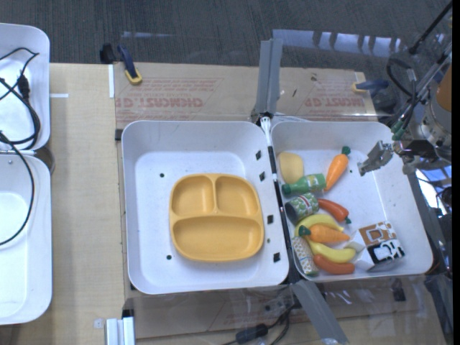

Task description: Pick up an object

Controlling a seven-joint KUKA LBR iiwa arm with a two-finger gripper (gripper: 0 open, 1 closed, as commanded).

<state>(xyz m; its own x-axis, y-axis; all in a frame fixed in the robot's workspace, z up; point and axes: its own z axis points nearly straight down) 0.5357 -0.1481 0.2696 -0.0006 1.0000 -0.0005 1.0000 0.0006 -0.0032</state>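
A wooden bench point(79, 164) is carrying two white bins side by side, with brown cardboard point(187, 92) lying flat behind them and dark carpet point(215, 13) showing beyond the far edge. A white table point(21, 192) with black cables point(18, 99) is standing at the left.

The left bin point(144, 157) is holding a yellow divided plate point(215, 218) at its middle. The right bin point(402, 192) is holding the toys, crowded toward its left wall and near edge. A carrot point(336, 169) is lying near the far edge, its long axis slanting, green tip pointing to the far right corner. A pale yellow piece point(291, 167) is sitting just beside it toward the left wall. A green bottle point(305, 185) is lying across, cap pointing to the left wall. A green can point(302, 206) is sitting below it. A red-orange pepper point(334, 208), another carrot point(327, 233) and a banana point(332, 250) are piling toward the near edge. A small carton point(381, 244) is lying at the near right corner.

The gripper point(375, 158) is hanging over the right bin's far right part, apart from the toys; whether its fingers are open or closed I cannot tell.
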